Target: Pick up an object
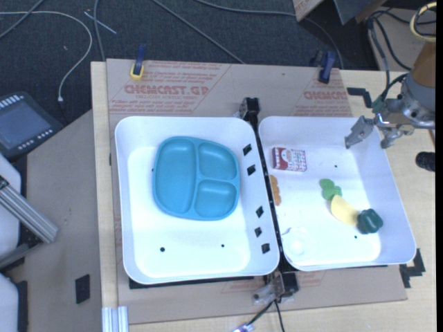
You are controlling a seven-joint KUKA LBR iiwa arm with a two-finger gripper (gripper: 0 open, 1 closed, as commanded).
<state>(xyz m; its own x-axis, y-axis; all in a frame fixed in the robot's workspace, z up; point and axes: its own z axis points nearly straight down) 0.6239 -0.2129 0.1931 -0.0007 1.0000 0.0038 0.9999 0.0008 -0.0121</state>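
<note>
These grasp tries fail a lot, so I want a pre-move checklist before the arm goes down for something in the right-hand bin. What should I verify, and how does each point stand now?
1. Gripper carries nothing: ok, its fingers stand apart with nothing between them.
2. Gripper above the right bin: ok, it hangs over the bin's upper right corner.
3. Targets in plain sight: ok, the red and white packet, the green and yellow toy and a small orange piece lie uncovered.
4. Room around the target: not ok for the orange piece, which lies against the divider; ok for the packet.
5. Gripper lined up over a target: not ok, it is off to the side of all three.
</note>
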